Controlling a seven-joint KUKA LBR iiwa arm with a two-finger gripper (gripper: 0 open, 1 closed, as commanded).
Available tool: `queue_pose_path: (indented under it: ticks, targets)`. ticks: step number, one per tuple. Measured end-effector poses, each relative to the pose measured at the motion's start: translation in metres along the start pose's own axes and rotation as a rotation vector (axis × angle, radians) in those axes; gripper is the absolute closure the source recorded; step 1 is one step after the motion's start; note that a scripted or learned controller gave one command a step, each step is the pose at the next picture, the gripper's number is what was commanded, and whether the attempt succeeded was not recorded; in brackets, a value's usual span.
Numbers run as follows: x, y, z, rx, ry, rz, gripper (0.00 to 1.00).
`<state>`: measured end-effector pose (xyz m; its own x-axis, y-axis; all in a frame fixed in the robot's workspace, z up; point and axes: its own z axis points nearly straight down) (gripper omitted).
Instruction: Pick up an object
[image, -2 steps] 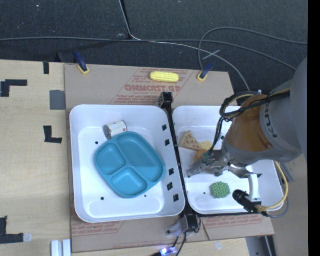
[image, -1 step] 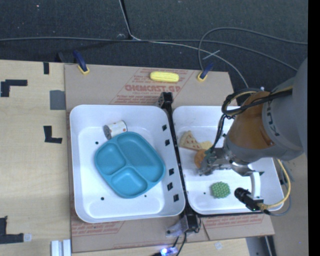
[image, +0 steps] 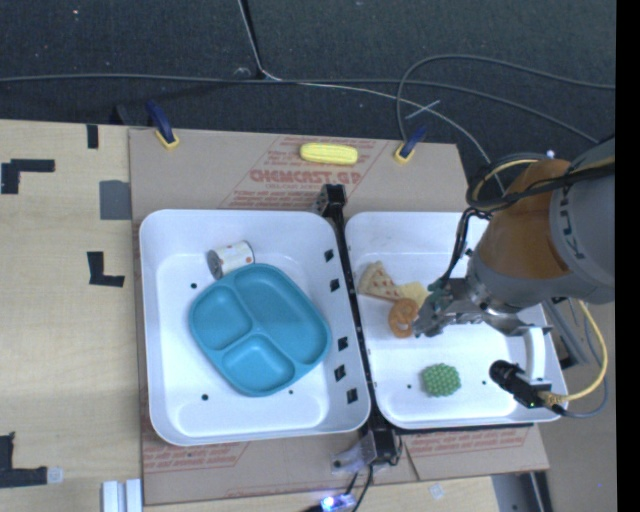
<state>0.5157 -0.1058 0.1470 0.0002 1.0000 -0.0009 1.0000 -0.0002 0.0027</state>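
Camera view has me reaching in from the right, my grey arm (image: 585, 240) with its orange band bent over the right bin (image: 455, 225). My gripper (image: 432, 312) is low over the middle of that bin, its dark tip just beside an orange ring-shaped piece (image: 402, 319) and close to a tan wedge (image: 377, 281) that lies a little up and to the left of the ring. The ring and the wedge seem to touch or nearly touch; I cannot tell which. How my gripper stands is hidden by my own wrist, so I cannot tell whether it has hold of anything, and nothing is visibly lifted off the bin floor.

A green knobbly ball (image: 440, 379) sits nearer the front wall of the same bin, apart from my gripper and from the ring.

In the left bin (image: 160, 300) a blue divided tray (image: 259, 328) lies tilted at an angle, taking up much of the floor. A small white cup (image: 231, 258) lies on its side just beyond the tray's upper left corner, near it or touching it.

Both bins rest on a cardboard sheet (image: 200, 175) with red lettering. A yellow corn cob (image: 329, 153) lies on that sheet behind the bins, well apart from everything inside them. Cables (image: 420, 95) trail across the dark surface beyond.
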Motion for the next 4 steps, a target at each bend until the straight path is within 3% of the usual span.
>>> queue_pose_path:
  ticks: [2, 3, 4]
  targets:
    - [0.006, 0.01, -0.097, 0.0, 0.0, -0.002, 1.0]
    - [0.058, 0.012, -0.082, 0.004, 0.002, -0.006, 1.0]
    - [0.111, 0.014, -0.09, 0.004, 0.003, -0.008, 1.0]
